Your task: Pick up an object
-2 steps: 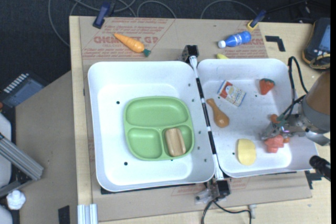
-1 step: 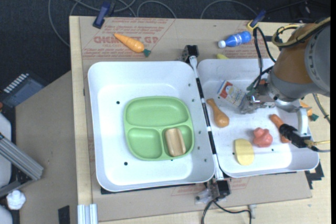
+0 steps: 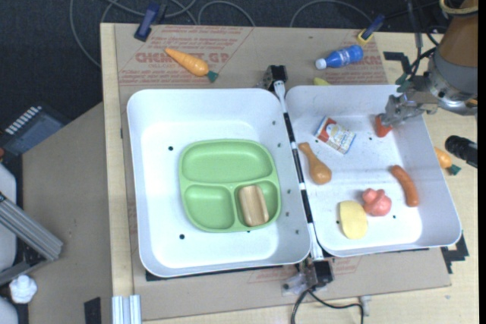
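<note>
My gripper [image 3: 396, 110] hangs over the far right corner of the right bin [image 3: 437, 228], reaching in from the right. A small red object [image 3: 383, 129] lies just below and left of its tip, partly covered by it; I cannot tell whether they touch. Elsewhere in this bin lie a red-and-white packet [image 3: 335, 136], a brown drumstick-shaped toy [image 3: 314, 164], an orange sausage [image 3: 405, 185], a pink toy [image 3: 376, 201] and a yellow piece [image 3: 352, 219]. The left bin [image 3: 152, 163] bears a green divided plate [image 3: 220, 171] with a tan bun [image 3: 254, 205] in its near right compartment.
On the bench behind the bins lie a toy carrot [image 3: 190, 61], a blue bottle [image 3: 340, 57] and a blue clip [image 3: 148, 21]. A small orange item [image 3: 444, 158] sits just outside the right bin's right wall. Cables run across the dark floor at the back.
</note>
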`<state>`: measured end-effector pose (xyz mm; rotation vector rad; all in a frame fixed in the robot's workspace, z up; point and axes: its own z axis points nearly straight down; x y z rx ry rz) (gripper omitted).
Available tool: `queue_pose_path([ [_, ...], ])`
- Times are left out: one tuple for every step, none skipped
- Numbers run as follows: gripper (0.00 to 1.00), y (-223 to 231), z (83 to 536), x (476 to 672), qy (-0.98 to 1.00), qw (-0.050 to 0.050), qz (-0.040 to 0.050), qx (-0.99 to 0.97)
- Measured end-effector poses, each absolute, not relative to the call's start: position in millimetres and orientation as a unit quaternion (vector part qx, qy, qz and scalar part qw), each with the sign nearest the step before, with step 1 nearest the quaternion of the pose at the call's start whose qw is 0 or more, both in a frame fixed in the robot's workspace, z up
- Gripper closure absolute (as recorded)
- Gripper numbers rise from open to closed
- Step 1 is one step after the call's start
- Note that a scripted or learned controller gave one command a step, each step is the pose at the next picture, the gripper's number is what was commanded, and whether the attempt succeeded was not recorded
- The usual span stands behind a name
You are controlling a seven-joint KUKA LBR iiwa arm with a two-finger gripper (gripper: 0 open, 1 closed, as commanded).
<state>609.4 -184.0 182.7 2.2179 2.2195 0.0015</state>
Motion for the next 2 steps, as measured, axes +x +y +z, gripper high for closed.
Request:
queue_pose_path([
  [0.0,-183,182,608.9,0.707,0.001,-0.0001,0.707],
  [0.0,-220,97,639.5,0.708,-0.003,0.0016,0.706],
])
